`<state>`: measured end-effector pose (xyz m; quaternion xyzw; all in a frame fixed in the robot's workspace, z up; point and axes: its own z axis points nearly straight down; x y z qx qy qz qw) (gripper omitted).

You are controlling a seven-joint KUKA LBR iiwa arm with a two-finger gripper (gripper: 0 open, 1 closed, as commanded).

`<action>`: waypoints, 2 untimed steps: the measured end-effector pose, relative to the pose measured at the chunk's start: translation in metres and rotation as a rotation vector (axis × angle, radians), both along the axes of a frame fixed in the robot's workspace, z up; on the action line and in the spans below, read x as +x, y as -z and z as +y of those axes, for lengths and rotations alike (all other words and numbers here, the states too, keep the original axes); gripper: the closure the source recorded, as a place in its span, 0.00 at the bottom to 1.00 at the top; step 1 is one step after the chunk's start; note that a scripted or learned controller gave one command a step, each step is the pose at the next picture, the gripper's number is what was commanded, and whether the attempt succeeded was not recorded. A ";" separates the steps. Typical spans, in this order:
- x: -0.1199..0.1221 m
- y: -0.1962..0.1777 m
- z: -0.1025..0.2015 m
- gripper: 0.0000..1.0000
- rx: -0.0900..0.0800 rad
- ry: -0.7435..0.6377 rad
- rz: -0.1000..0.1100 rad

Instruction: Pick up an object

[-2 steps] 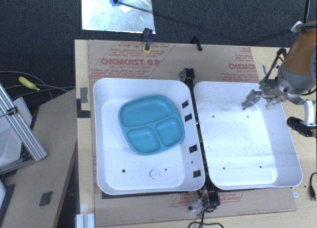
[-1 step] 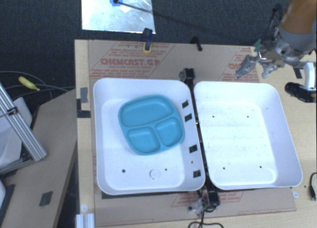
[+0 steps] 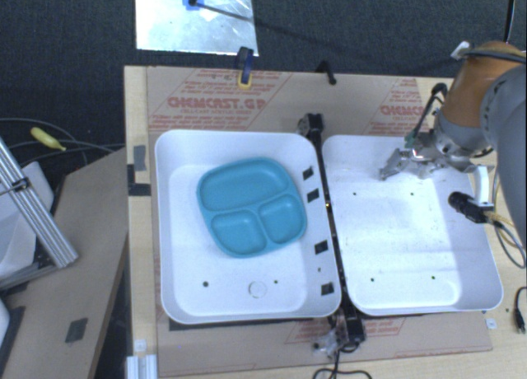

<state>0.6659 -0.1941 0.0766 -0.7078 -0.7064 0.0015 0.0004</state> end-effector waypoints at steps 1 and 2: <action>-0.009 -0.116 0.124 0.00 0.006 -0.018 -0.016; -0.039 -0.108 0.128 0.00 0.002 -0.004 -0.001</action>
